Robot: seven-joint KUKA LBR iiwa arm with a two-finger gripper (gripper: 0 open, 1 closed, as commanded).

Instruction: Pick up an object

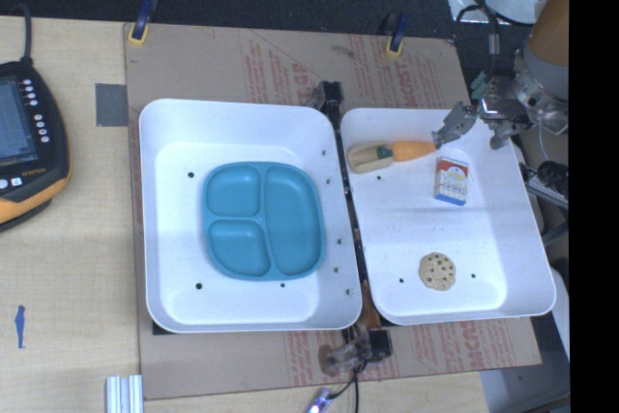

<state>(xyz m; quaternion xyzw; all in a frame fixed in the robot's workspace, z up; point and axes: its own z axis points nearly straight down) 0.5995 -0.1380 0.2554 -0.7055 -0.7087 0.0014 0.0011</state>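
The right bin [503, 247] holds three things. A brush with a tan head and orange handle [387, 153] lies near its back left. A small red, white and blue carton [452, 180] lies beside it to the right. A round cookie [437, 271] rests near the front. My gripper [477, 123] hovers over the bin's back right corner, just above and right of the carton, its two fingers [453, 128] spread open with nothing between them.
The left bin [164, 208] carries a blue divided plate [262, 220]. A black and orange teach pendant [24, 140] lies on the bench at far left. Clamps [142, 19] pin the cardboard sheet at the back.
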